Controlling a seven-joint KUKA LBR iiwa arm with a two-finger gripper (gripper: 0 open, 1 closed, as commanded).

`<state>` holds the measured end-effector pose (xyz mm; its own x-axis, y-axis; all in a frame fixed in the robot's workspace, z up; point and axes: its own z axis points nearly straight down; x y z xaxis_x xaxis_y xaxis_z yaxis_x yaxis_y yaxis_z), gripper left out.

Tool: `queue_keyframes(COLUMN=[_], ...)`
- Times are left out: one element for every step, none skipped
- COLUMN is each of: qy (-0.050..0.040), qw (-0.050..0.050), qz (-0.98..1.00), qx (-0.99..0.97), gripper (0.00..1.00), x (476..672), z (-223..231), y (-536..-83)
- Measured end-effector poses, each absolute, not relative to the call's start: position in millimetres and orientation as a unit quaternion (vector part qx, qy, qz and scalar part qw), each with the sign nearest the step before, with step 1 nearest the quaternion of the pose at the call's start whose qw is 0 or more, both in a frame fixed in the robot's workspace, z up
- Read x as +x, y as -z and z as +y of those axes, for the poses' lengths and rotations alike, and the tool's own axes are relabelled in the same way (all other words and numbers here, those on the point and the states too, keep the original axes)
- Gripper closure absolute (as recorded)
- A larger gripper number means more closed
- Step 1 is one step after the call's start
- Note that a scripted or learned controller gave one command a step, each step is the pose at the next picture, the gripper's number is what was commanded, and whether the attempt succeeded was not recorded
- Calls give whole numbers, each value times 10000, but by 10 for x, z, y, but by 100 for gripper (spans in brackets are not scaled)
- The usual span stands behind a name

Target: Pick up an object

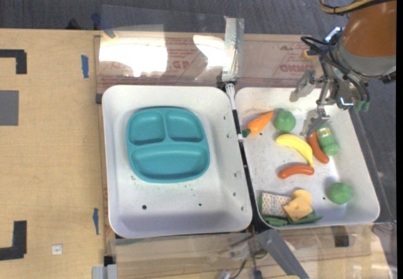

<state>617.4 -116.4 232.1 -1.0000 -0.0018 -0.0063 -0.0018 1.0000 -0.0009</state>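
Fingers (313,125) hang spread open over the right bin (371,199), close by its right wall, the gripper (318,125) empty, tips poised just above a small green and orange toy (323,143). That toy looks a light, hard, slick plastic piece; I'd pinch it across its narrow middle. Beside it, toward the bin's centre, lie a yellow banana (296,145), a red sausage (296,170), a green ball (285,121) and a carrot (259,123). Along the near edge sit another green ball (340,193) and a sandwich (289,206). The left bin (119,202) carries a teal divided tray (167,145).
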Motion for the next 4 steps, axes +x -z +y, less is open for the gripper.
queue_keyframes(qy=[0, 12, -4, 0], qw=[-19, 58, 46, 55], qz=[9995, 9998, 10000, 9994], qx=[311, -188, -18, 350], gripper=[0, 0, 0, 0], x=[5745, 6200, 6044, 5361], z=[-1958, -1685, -1265, -1269], y=[-1391, -889, -888, -893])
